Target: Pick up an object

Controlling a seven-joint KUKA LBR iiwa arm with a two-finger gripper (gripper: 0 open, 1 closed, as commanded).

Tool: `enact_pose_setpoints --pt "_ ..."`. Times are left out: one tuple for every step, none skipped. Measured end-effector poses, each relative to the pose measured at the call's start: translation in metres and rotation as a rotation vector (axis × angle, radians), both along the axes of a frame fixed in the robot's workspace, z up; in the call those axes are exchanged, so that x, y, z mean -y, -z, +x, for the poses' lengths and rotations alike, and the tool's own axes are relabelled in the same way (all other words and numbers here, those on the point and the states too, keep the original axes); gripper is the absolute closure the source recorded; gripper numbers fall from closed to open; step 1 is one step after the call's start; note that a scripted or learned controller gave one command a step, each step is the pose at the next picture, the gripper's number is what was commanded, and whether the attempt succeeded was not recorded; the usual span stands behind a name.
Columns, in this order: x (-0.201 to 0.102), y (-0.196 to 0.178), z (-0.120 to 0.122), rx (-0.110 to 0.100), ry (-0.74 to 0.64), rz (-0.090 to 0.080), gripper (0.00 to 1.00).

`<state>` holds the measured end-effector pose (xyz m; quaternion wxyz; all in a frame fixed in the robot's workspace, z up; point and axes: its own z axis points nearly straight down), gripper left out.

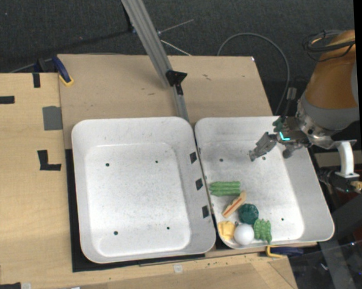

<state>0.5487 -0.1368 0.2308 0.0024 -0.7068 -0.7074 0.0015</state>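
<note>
Clutter sits bunched in the near-left corner of the right bin (305,182): a ridged green piece (225,187) lying flat, an orange stick (234,204) slanting below it, a dark green lump (248,213), a white ball (243,234), a yellow piece (226,229) and a small bright green piece (263,230) against the front wall. They lie touching or just beside one another, probably because the bin's sloped sides let loose things slide toward that corner. Any of them would serve as the object to pick up.

The gripper (272,147) hangs over the bare upper-middle of the same bin, well apart from the heap, with its fingers spread and nothing between them (the dark fingertips splay to left and right of a lit spot on the wrist). The arm (330,89) leans in from the right edge, so the tool points down and leftward across the bin.

The left bin (85,177) lies alongside on the worktop (24,181). As I judge it, the grasp has not begun; the gripper would need to travel toward the near corner, and the crowding there could make a clean closure on one item awkward.
</note>
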Motion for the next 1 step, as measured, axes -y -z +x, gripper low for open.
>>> enact_pose_setpoints --pt "0.0000 -0.0023 0.0009 0.004 -0.001 -0.001 0.00"
